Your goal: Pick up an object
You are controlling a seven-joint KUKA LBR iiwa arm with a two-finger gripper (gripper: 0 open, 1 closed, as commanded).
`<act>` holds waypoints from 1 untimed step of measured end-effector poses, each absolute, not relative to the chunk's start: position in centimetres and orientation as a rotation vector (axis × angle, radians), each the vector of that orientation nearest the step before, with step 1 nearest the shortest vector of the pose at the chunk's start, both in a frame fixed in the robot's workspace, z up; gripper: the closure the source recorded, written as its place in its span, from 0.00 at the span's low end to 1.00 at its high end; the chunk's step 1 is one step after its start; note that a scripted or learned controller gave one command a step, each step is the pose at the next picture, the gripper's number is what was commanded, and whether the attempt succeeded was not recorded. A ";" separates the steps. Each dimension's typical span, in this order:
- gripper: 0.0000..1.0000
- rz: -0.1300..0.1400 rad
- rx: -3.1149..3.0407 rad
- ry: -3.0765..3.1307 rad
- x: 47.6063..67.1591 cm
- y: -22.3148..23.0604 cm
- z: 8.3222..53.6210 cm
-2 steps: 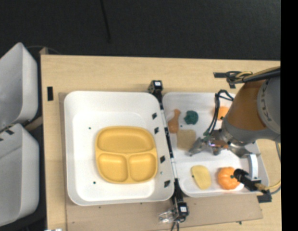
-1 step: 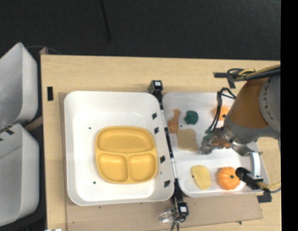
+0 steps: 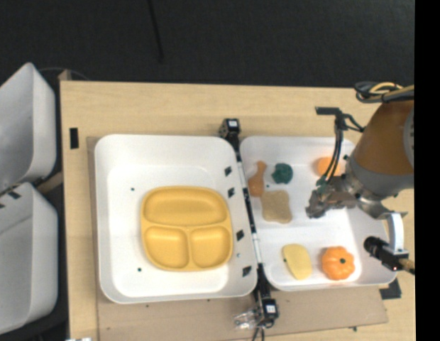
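In the right bin (image 3: 305,151) lie several small objects: an orange carrot-like piece (image 3: 257,180), a dark green lump (image 3: 282,173), a tan flat slab (image 3: 277,207), a pale yellow piece (image 3: 299,261), a small orange pumpkin (image 3: 338,263) and an orange ball (image 3: 325,166) partly behind the arm. My gripper (image 3: 321,203) hangs low over the bin's middle, just right of the tan slab and apart from it. Nothing shows between its fingers.
The left bin (image 3: 117,162) holds a yellow three-compartment tray (image 3: 186,226). The grey and orange arm (image 3: 383,151) covers the right bin's far right side. White shapes (image 3: 18,190) stand off the bench's left edge. Black clips (image 3: 229,127) sit on the divider between the bins.
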State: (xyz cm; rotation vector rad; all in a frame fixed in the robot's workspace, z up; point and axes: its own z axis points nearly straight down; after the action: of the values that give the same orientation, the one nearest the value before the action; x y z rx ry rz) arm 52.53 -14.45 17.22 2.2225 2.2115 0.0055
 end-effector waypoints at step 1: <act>1.00 0.005 2.215 2.220 52.5 -14.3 21.6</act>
State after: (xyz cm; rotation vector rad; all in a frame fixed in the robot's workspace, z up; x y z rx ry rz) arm 52.53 -14.32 21.59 2.2145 2.2202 0.0049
